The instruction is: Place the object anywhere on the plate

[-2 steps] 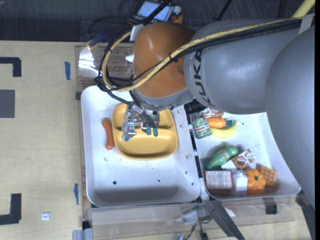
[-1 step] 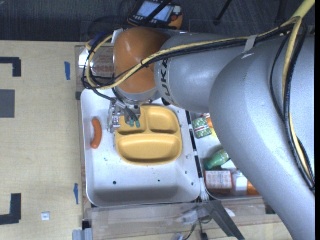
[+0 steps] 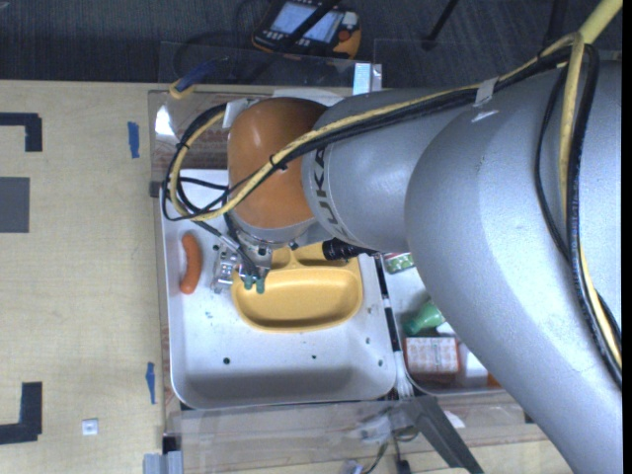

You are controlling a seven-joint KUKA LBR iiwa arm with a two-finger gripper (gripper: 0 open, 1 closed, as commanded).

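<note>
Scene: 1 grey KUKA arm [image 3: 474, 176] with an orange band reaches in from the right over the left of 2 white bins [image 3: 286, 378].
Pincer: the gripper [image 3: 249, 275] hangs low at the yellow plate's near-left rim, teal-tipped fingers pointing down; whether they are spread or closed cannot be told, and nothing is seen between them.
Task's thing: the orange sausage-shaped object [image 3: 189, 266] lies on the bin floor, left of the plate and apart from it.
Plate: the yellow plate [image 3: 306, 299] sits mid-bin, partly under the wrist, its visible face bare.
Key relation: the object lies to the gripper's left, near but not touching; its long axis runs up-down in the camera view, roughly parallel to the bin's left wall.
Judgement: the grasp seems not yet made; the next move likely calls for a short shift left, fingers straddling the object's narrow width.
Other bin: a green item [image 3: 425, 316] and a red-labelled package [image 3: 433, 355] lie beneath the arm.
</note>
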